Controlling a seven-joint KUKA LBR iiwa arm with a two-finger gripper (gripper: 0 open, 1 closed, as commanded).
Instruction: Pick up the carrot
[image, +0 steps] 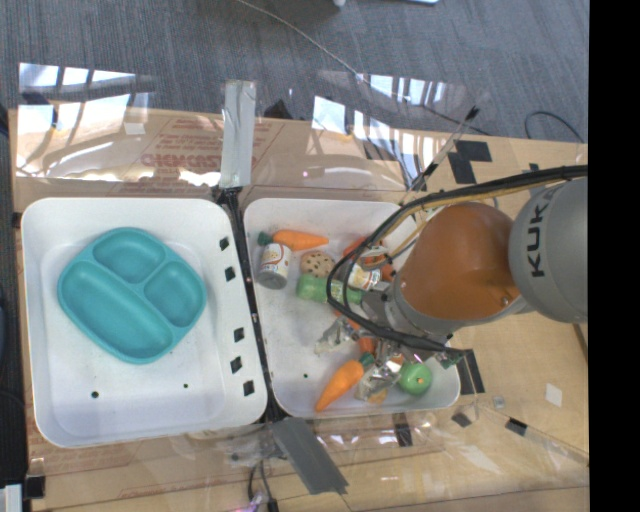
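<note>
The right bin (300, 215) holds all the loose items, and the arm (470, 270) with its orange band leans in over that bin's right half, covering much of it. The gripper (378, 362) hangs low near the bin's front wall, among the clutter; whether the fingers are open or closed cannot be told, since cables and the wrist blur that spot. One carrot (341, 385) lies tilted at the bin's front, just left of the gripper and seemingly touching it at its upper end. A second carrot (298, 240) rests near the bin's back wall, well apart from the gripper. Beside that back carrot sit a small can (272, 265), a speckled cookie-like round (317, 264) and a green bottle-like item (318, 289), all left of the arm. A green apple (415, 378) sits just right of the gripper, close to the front wall, and a crumpled silvery piece (332, 338) lies left of the wrist. Black cables (345, 275) loop over the bin's middle. The left bin (60, 400) carries a teal divided plate (131, 293).
</note>
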